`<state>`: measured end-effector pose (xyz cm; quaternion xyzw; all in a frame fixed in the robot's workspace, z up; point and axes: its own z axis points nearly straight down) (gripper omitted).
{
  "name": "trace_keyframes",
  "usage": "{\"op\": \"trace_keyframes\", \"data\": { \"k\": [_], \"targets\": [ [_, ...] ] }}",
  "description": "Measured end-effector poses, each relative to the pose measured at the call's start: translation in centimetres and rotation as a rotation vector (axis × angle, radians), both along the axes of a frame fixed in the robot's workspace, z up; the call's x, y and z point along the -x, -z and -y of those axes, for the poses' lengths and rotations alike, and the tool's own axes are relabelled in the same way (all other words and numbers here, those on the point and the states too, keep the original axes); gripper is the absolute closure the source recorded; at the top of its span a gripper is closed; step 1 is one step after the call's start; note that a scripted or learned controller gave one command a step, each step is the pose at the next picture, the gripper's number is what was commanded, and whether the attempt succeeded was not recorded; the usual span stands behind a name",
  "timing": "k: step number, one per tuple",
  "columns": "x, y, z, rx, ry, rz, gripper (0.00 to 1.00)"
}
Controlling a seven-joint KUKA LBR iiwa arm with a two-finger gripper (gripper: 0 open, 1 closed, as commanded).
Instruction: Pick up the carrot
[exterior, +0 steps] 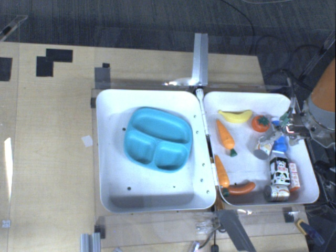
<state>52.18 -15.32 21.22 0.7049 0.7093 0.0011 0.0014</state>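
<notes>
Two orange carrots lie in the right bin (302, 193). One carrot (226, 135) sits left of centre, its green end pointing to the near side. The other carrot (221, 173) lies along the bin's left wall. My gripper (283, 131) hangs over the right side of this bin, below the arm's orange band (324, 88). It is about a hand's width to the right of the nearer carrot and sits among a blue item (281, 144) and a grey metal piece (262, 147).
The right bin also holds a banana (236, 116), a tomato (260, 123), a red sausage (241, 188) and a black-and-white bottle (279, 176). A blue divided plate (156, 138) lies in the left bin (113, 193). A metal post (200, 56) stands behind the bins.
</notes>
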Motion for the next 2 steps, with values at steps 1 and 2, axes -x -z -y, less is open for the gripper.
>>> {"op": "trace_keyframes", "data": {
  "k": [1, 2],
  "targets": [
    [-1.8, 8.0, -6.5, 0.0, -0.11, -0.001, 0.0],
    [-5.0, 2.7, -11.5, 0.001, -0.366, 0.002, 0.0]
  ]
}}
